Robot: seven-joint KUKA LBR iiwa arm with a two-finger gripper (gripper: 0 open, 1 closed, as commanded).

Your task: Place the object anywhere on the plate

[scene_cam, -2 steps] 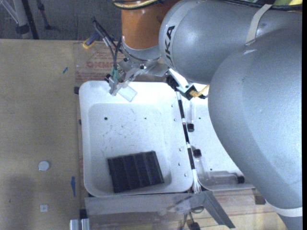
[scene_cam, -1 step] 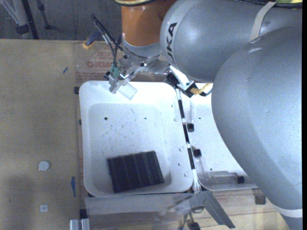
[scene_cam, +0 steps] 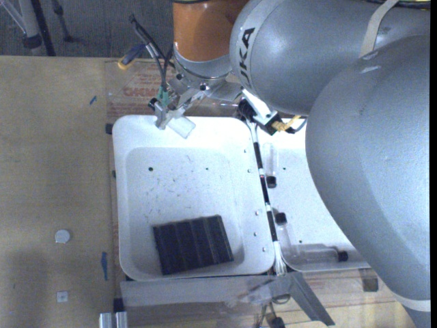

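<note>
The arm [scene_cam: 328, 53] is glossy grey with an orange band [scene_cam: 198, 19] above the wrist. Both bins are white, the left bin [scene_cam: 136, 183] flecked with faint dark specks. In it lies a black ribbed plate [scene_cam: 192, 243]. The bench [scene_cam: 48, 169] is plain tan.

Tan floor and a wooden bench top seen from above

A flat tan floor [scene_cam: 48, 169] fills the left of the frame, marked by a small grey disc [scene_cam: 62, 236] and bits of blue tape [scene_cam: 104, 265]. Grey carpet [scene_cam: 89, 12] runs along the top left, where dark stand legs [scene_cam: 41, 12] rest. Pale wooden boards [scene_cam: 133, 91] of the bench show at upper centre and bottom right.
</note>
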